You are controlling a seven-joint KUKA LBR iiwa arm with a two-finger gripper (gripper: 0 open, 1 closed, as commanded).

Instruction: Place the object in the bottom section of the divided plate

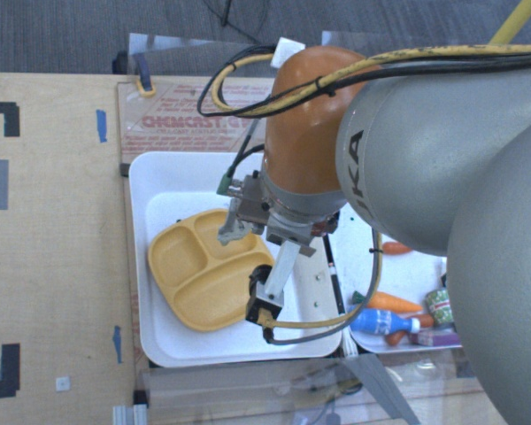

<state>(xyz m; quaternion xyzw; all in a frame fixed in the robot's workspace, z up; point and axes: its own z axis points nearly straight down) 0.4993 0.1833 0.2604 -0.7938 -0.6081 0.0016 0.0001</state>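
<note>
Under the gripper (233, 227), a yellow divided plate (195, 282) lies in a white bin (142, 237); whether the gripper is released or clenched cannot be told. Well apart from it lie a carrot (396, 303) and a blue bottle (376, 322).

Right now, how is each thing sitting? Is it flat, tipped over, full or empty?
divided plate: lying flat in the left bin; the sections that show are empty.
gripper: over the plate's upper right section.
carrot: lying on its side in the right bin.
blue bottle: lying on its side, just below the carrot.
</note>
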